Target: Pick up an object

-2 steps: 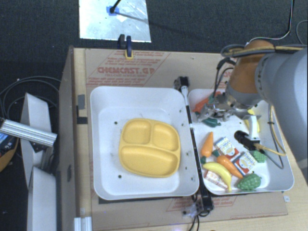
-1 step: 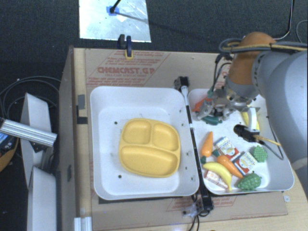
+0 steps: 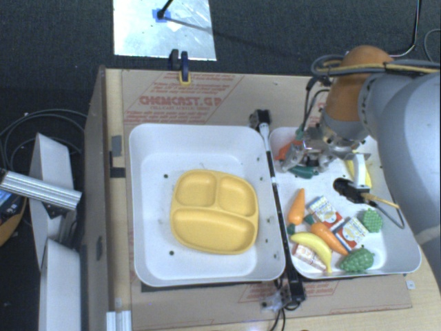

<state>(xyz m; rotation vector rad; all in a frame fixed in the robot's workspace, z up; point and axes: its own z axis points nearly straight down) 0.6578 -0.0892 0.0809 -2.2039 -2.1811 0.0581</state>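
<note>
Camera view: gripper (image 3: pixel 301 158) lowered into right bin (image 3: pixel 406 254) at its far left corner, beside orange toy piece (image 3: pixel 283 150); finger state impossible to tell. Nearer: toy carrot (image 3: pixel 296 207), banana (image 3: pixel 313 244), green pieces. Left bin (image 3: pixel 148 185) carrying yellow divided tray (image 3: pixel 213 211).

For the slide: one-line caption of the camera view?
KUKA gripper lowered over the toy-food clutter in the right bin; yellow divided tray sits in the left bin.
</note>
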